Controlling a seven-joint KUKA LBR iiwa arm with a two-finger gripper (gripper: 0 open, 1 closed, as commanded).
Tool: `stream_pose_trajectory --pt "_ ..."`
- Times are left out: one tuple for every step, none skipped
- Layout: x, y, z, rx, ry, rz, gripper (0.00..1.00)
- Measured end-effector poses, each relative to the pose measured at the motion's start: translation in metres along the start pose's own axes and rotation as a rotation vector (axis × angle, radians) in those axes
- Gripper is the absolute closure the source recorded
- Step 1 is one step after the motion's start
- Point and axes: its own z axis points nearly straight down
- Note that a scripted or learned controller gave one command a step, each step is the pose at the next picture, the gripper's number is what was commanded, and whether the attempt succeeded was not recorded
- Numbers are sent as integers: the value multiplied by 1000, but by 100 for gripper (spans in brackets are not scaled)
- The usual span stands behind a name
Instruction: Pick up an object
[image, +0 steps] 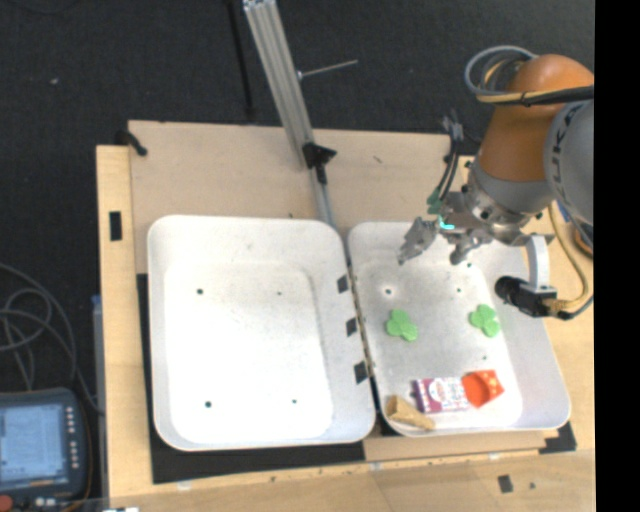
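Observation:
My gripper (437, 249) hangs open over the far part of the right bin (530, 350), its two grey fingers spread apart with nothing between them. Below it on the bin floor lie two green clover-shaped pieces, one (401, 325) near the middle and one (485, 319) toward the right. At the bin's near edge sit a small purple and white carton (438, 394), an orange-red piece (483, 387) touching its right end, and a tan piece (406, 411) at the front left corner.
The left bin (245, 330) lies beside the right one, joined by dark clips along the shared edge. A slanted metal pole (290, 100) rises behind the bins. A black cable and connector (525, 293) hang off the arm over the right bin's rim.

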Motion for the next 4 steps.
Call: stream_pose_trajectory --pt "0 1 -2 -5 0 0 0" --pt "-3 2 61 1 -3 4 0" --pt "3 7 111 1 -2 -1 0" --pt "1 7 127 -2 -3 5 0"
